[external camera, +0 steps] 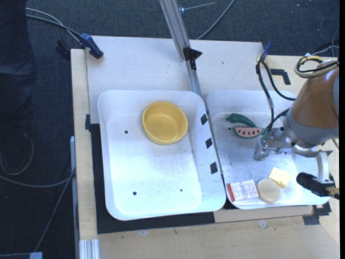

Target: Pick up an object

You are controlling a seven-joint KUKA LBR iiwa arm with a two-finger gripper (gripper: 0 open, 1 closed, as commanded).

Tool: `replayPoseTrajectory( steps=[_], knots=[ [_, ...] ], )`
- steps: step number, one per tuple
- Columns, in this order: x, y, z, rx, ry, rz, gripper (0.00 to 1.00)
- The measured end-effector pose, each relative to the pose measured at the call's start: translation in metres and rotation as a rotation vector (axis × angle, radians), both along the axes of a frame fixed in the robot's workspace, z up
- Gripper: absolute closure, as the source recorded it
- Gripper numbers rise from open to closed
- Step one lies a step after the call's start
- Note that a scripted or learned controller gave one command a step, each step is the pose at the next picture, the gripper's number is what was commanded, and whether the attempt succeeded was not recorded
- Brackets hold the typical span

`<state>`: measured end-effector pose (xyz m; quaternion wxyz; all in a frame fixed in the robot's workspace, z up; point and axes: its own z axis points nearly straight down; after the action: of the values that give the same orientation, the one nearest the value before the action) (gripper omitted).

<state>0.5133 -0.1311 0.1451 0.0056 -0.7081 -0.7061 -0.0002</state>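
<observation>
My gripper [261,152] hangs low over the middle of the right bin [237,102], pointing down at the bin floor, with nothing seen between its fingers. Just up and left of it lies a watermelon slice [247,132] beside a green piece [237,119]. Toward the front of the same bin sit a pale yellow block [279,177], a round cream-coloured piece [268,191] and a red and white packet [243,190]. A yellow bowl [165,122] stands in the left bin [124,198], near its back.
A metal pole [178,23] slants down to the divide between the bins, where black clips [209,142] sit on the rim. Cables [265,85] hang behind the right bin. A blue clamp [90,45] is at the bench's back left.
</observation>
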Motion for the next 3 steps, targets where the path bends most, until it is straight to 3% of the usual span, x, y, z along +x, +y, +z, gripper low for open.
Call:
replayPoseTrajectory(
  steps=[1,2,3],
  knots=[
    [0.008,-0.006,0.063,-0.009,-0.016,0.004,1.0],
    [0.01,-0.006,0.104,-0.009,-0.017,0.004,1.0],
    [0.035,0.053,0.105,-0.006,-0.013,0.01,1.0]
  ],
)
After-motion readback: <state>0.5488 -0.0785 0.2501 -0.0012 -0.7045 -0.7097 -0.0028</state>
